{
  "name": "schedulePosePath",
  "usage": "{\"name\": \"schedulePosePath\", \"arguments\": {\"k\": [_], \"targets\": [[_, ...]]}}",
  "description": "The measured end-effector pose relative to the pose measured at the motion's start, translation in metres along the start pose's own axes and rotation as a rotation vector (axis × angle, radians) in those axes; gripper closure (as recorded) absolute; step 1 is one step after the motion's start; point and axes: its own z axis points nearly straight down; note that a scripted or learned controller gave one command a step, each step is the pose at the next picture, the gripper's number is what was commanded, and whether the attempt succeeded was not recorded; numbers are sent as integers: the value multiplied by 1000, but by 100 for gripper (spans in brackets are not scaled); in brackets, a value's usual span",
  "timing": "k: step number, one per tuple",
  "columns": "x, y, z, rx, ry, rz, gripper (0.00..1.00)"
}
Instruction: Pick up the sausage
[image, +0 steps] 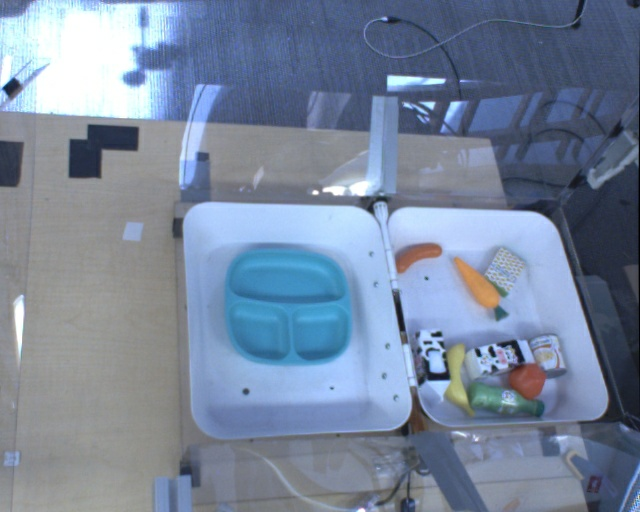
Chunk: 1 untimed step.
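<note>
Sausage (418, 256) — unlabelled, in right bin (560, 240).

Teal tray (288, 318), carrot (478, 283), banana (457, 378)

Pale grey-white arm part (614, 160), elongated, smooth casing, markings too small to tell

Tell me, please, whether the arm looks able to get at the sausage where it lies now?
Probably yes: the sausage lies alone in the right bin's far left corner, apart from the carrot, nothing over it; the bin wall close by may crowd the approach.
</note>
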Motion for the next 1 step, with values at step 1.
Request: {"name": "schedulePosePath", "arguments": {"k": [1], "targets": [[12,-34,-7,1,1,-127,0]]}}
